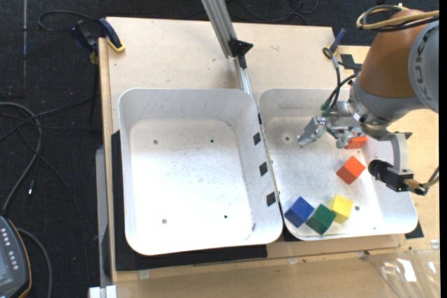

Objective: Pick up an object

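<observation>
My gripper point(325, 137) hangs over the middle of the right bin point(293, 105), its fingers spread open with nothing between them. A small red-orange piece point(357, 141) peeks out just right of the right finger, partly hidden by it. An orange cube point(350, 169) lies a little below and to the right of the gripper. Along the bin's front edge sit a blue cube point(300, 211), a green cube point(322, 218) and a yellow cube point(341, 206), close together.
The left bin point(140, 108) stands beside the right one, its raised wall between them. A slanted metal rail point(213, 0) runs down to the bins' back junction. A black cable fitting point(391, 176) hangs off the arm over the right bin's right side.
</observation>
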You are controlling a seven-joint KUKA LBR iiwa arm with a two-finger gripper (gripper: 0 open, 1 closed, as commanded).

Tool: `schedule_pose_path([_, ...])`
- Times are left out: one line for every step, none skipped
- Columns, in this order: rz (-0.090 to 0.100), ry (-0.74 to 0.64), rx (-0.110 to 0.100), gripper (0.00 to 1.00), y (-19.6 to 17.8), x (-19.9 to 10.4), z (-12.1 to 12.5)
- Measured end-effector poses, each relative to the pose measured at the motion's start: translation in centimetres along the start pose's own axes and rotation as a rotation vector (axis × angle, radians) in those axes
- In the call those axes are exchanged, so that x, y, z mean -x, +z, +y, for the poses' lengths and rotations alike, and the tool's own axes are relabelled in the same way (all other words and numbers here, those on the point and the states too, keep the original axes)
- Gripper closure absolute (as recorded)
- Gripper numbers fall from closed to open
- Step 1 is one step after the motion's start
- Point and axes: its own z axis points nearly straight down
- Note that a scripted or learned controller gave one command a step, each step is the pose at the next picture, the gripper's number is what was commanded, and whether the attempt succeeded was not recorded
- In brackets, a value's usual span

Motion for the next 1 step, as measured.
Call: schedule_pose_path([-0.001,0.0,-0.004,0.0,10.11,-0.16,0.05])
